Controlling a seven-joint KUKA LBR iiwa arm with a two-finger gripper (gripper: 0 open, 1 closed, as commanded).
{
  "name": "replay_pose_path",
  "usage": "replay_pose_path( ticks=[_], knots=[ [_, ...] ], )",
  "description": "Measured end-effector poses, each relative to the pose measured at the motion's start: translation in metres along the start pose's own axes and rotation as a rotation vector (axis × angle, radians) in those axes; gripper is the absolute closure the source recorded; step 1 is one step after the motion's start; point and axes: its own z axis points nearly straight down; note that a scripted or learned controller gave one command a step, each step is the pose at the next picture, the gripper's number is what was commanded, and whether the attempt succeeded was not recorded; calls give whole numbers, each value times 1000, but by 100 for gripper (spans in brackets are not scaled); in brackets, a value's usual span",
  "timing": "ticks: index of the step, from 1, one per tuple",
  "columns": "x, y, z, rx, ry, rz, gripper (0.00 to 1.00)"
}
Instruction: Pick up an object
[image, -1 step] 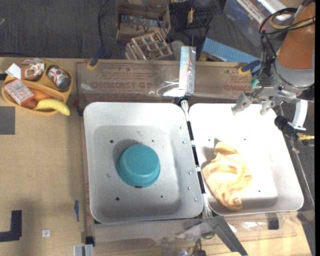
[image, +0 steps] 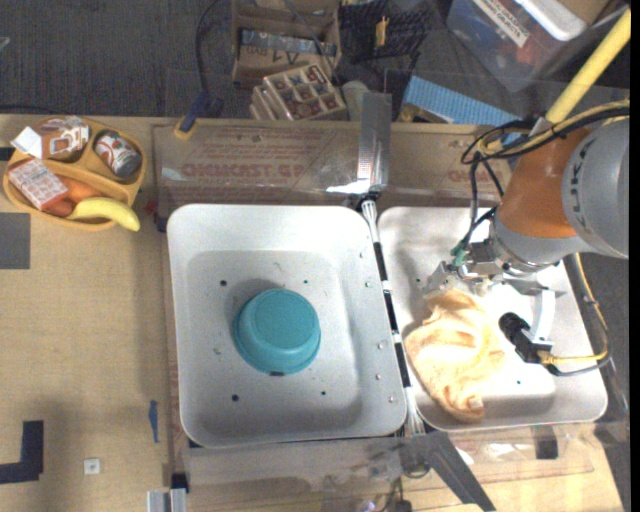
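A crumpled pale yellow cloth lies in the right bin, toward its left and front. A teal bowl sits upside down in the middle of the left bin. My gripper hangs low over the right bin, right at the cloth's upper edge and seemingly touching it. The grey wrist and its orange band cover the tip from above, so what it grips is hidden.
A yellow dish with a banana and food packets sits on the bench at far left. A cardboard wall runs behind the bins. A black fitting with a yellow cable hangs beside the cloth.
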Motion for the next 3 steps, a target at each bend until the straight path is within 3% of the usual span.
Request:
replay_pose_path(
  ticks=[1,2,3],
  knots=[
    [-2,0,-10,-4,-2,5,100],
    [-2,0,-10,-4,-2,5,0],
    [18,-35,6,-6,-2,-26,0]
  ],
)
